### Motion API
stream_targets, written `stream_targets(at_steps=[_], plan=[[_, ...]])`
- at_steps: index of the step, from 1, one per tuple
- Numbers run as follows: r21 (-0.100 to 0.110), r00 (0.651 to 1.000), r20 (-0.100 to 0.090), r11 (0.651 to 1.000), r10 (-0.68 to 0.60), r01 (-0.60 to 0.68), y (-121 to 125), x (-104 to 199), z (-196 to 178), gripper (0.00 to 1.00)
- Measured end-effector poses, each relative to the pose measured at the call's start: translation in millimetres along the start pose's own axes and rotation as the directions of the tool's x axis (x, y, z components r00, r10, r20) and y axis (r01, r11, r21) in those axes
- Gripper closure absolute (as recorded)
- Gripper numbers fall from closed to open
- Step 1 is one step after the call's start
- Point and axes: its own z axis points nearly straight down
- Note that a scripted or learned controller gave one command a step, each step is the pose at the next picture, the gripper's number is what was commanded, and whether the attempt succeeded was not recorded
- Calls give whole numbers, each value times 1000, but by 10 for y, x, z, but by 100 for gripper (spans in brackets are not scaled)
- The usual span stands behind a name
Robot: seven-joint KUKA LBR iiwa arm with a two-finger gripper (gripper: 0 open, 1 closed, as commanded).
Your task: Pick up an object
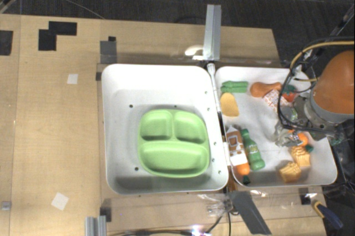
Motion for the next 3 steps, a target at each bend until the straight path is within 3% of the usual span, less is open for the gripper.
stream_targets(at_steps=[1, 2, 3], plan=[[-1, 1000, -1, 1000, 0, 0, 2, 3, 4, 0], [-6, 999, -13, 999, -46, 46, -92, 351, 133, 0], [-11, 986, -12, 986, -165, 165, 194, -346, 152, 0]])
